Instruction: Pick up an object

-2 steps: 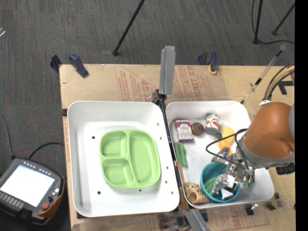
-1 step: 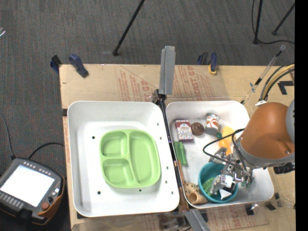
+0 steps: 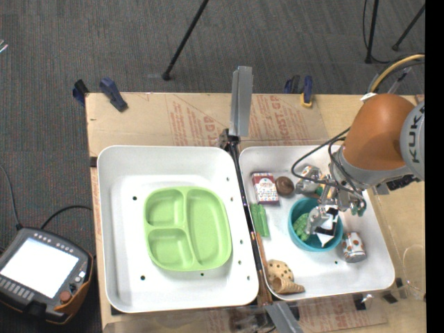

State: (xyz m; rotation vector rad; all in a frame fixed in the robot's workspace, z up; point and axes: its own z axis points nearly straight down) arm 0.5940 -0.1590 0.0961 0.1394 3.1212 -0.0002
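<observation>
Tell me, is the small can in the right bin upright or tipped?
Tipped: the can lies on its side on the bin floor beside the teal bowl.

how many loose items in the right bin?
6 in the right bin: red carton, brown ball, green strip, teal bowl under the gripper, can, tan waffle piece. More may be hidden under the arm.

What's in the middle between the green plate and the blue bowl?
In the camera view, a long green vegetable-like thing lies between the green plate and the blue bowl, just past the dark divider where the two bins meet.
</observation>
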